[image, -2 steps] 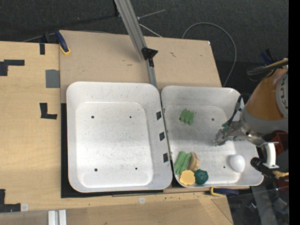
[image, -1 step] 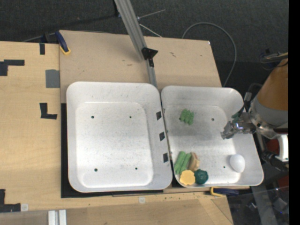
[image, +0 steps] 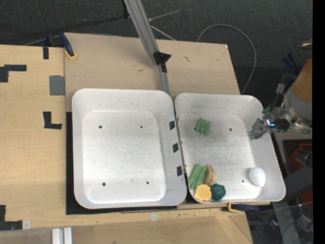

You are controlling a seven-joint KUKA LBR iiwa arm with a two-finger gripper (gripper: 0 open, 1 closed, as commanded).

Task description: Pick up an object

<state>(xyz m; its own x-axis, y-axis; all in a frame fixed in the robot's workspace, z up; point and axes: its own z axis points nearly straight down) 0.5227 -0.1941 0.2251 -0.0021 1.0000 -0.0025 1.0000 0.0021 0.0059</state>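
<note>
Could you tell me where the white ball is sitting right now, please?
The white ball lies in the right-hand bin, near its front right corner, apart from the cluster holding the yellow piece and dark green piece.

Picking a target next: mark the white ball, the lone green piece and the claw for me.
white ball (image: 256,177), camera view, centre of its top
green piece (image: 202,126), camera view, middle of its ridged face
claw (image: 255,131), camera view, at its tips

Dark carpet floor (image: 51,6), wooden bench (image: 111,67)
</note>
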